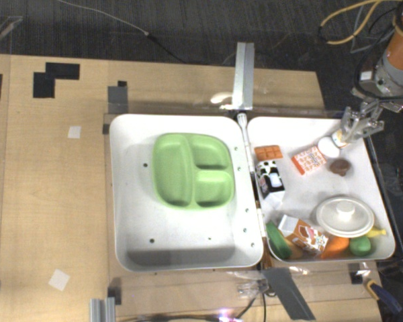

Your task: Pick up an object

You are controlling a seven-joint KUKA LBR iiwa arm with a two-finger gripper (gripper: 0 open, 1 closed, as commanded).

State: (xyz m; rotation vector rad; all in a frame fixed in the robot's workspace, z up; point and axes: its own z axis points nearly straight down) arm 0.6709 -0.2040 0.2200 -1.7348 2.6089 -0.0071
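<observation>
Left bin (124, 200): a green divided tray (191, 170) is carried in it, well apart from the gripper; no risk is judged here.
Right bin (383, 200): the pickable things are crowded in it, among them an orange packet (308, 160), a brown lump (340, 167) and a white lidded bowl (344, 216).
Risk: a small white object (326, 145) is seen just beside the gripper, close to the bin's far wall; it could be nudged away or the wall struck.
Gripper (354, 130): whether it is open or closed cannot be told.
Arm: it is reached in from the right, wrist angled down over the far right corner.
</observation>
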